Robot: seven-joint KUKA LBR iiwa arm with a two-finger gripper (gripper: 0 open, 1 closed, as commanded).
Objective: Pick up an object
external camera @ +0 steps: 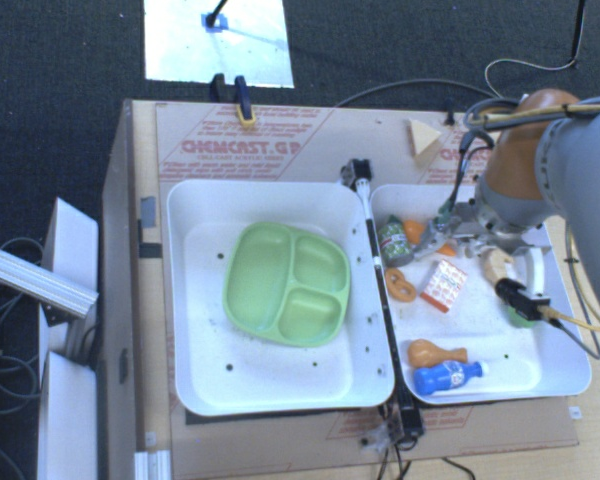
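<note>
My gripper [446, 238] hangs low over the back of the right bin [570, 368], on the grey arm with its orange band [515, 163]. Just left of it lie a small orange piece [413, 230] and a green can [392, 241]. A red-and-white packet [444, 284] lies just in front of the gripper. A pretzel [401, 286] rests beside the divider. A beige lump [497, 265] sits under the wrist. Near the front edge lie an orange gourd-shaped toy [436, 353] and a blue bottle [448, 376]. Nothing shows between the gripper's tips.
The left bin [195, 268] holds a green divided plate [287, 283]. A black rail [378, 268] runs between the bins. A white curved piece [537, 265] lies at the right bin's right side. A tan wedge [423, 138] rests on the cardboard behind the bins.
</note>
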